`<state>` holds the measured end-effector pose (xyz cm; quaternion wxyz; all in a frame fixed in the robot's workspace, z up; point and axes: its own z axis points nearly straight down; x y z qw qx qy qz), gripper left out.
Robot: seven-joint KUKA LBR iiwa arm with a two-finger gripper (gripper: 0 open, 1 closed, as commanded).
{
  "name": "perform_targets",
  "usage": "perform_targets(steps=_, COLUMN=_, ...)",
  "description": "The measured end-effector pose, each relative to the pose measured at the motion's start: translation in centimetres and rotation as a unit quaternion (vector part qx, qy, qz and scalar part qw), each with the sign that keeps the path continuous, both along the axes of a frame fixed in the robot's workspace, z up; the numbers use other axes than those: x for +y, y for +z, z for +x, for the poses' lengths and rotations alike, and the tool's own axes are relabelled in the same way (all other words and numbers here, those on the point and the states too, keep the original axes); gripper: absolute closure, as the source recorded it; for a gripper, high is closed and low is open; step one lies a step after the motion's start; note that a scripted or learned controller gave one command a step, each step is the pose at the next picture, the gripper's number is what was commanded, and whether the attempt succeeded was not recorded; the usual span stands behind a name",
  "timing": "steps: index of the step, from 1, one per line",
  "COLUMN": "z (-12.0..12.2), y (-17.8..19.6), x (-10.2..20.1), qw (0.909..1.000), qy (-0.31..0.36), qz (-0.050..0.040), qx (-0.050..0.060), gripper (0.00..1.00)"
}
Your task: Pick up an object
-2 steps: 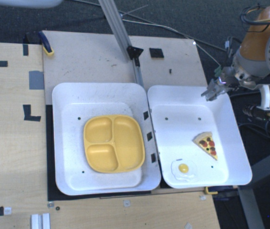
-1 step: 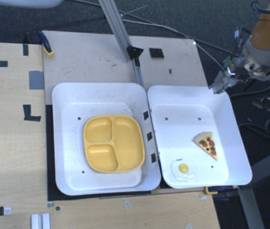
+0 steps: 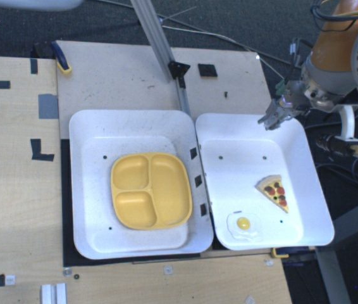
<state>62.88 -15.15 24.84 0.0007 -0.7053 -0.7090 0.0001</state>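
A toy pizza slice [image 3: 273, 192] lies in the right white bin [image 3: 248, 151], toward its right side. A toy fried egg [image 3: 242, 224] rests near that bin's front edge. A yellow divided plate [image 3: 150, 190] sits in the left white bin [image 3: 90, 170]. My gripper [image 3: 272, 119] hangs over the far right corner of the right bin, well behind the pizza slice, and nothing shows between its fingers. The fingers are small and dark, so their spread is unclear.
A slanted metal pole [image 3: 160, 43] runs down to the gap between the bins at the back. Black cables [image 3: 331, 145] lie off the bench to the right. A yellow and blue clamp [image 3: 61, 58] sits at the bench's far left corner.
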Motion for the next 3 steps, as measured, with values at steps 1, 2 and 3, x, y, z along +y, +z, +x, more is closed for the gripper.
perform_targets(steps=1, z=-1.3, y=-1.0, x=6.0, qw=1.0000, qy=0.000, qz=0.0000, qx=0.001, gripper=1.00)
perform_targets(steps=2, z=-3.0, y=-0.6, x=11.7, qw=1.0000, qy=0.000, qz=0.0002, qx=0.001, gripper=1.00)
perform_targets(steps=3, z=-4.5, y=-2.0, x=16.6, qw=1.0000, qy=0.000, qz=-0.0005, qx=0.002, gripper=1.00)
